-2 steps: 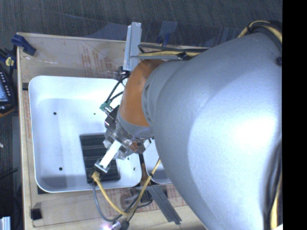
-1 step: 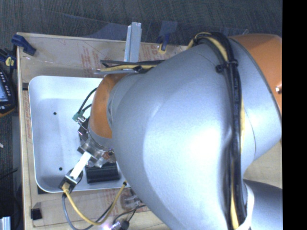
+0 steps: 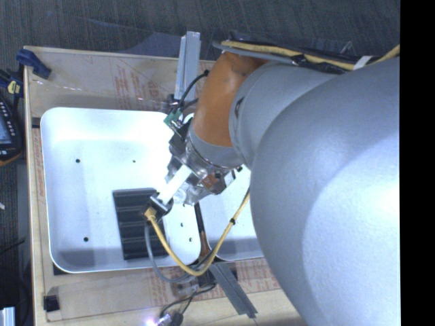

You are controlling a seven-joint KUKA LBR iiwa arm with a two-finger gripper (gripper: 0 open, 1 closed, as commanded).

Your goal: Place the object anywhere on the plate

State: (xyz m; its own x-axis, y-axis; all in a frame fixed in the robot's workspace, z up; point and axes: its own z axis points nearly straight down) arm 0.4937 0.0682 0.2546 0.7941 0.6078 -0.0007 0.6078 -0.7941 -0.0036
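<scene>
Arm point(image 3: 326, 182): grey, nearest the cam; takes up view-right side and extends over the bins.
Orange band point(image 3: 217, 107): above the wrist, over the far-right part of the L bin.
Jaws: at the wrist end, which hangs over the L bin by the block's far-right corner. Wide or narrow: cannot tell, as wrist hardware covers them.
Tabletop point(image 3: 102, 291): pale wood, w/ a front strip below the bins.
Metal bar point(image 3: 234, 294): lies slanted on the front strip, below the seam between the bins.
Print, front point(image 3: 255, 272): reddish lettering on the wood beside the bar; too faint to read.
L bin point(image 3: 75, 202): shallow, white; three small dark dots on the floor.
Task item, black ribbed block point(image 3: 136, 226): flat on the L bin floor, near the front wall, toward the seam side. Parallel ridges run along its top; far-right corner is under the wrist.
R bin point(image 3: 239, 244): white; the part by the seam is in view, the rest is under the arm.
Print, rear point(image 3: 129, 80): reddish lettering behind the L bin; unreadable.
Upright profile point(image 3: 190, 63): silver, stands at the rear of the tabletop.
Blue clamp point(image 3: 32, 63): rear-left corner of the tabletop.
Handset point(image 3: 7, 131): black w/ yellow trim, at the view-left edge; markings too small to read.
Floor point(image 3: 102, 12): dark carpet beyond the tabletop.
</scene>
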